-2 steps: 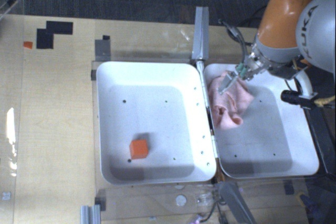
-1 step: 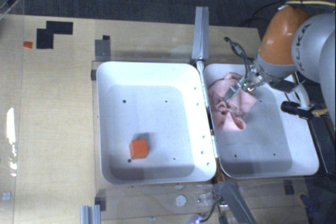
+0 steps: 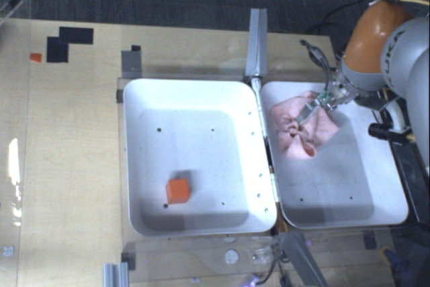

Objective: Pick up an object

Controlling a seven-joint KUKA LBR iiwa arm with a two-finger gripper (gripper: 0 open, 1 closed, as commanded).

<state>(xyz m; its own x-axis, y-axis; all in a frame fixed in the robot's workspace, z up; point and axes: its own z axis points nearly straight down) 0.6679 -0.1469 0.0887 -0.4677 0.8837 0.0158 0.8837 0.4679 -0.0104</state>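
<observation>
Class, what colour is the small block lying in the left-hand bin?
Orange. The block shows clearly in the camera view, low in the left bin.

The pale wooden surface [image 3: 67, 165] carries two shallow white plastic bins side by side, left bin [image 3: 138, 165] and right bin [image 3: 383, 212], plus black angular patches [image 3: 66, 42] and a small orange square [image 3: 35, 58].

Pink cloth [image 3: 300, 128], orange block [image 3: 178, 191], white bins [image 3: 191, 92].

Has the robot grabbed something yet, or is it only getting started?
Done: the gripper has reached into the right bin and sits on the crumpled pink cloth. In hand: nothing clearly; the cloth lies on the bin floor. Left: gripping and lifting it. The orange block sits untouched in the left bin.
</observation>
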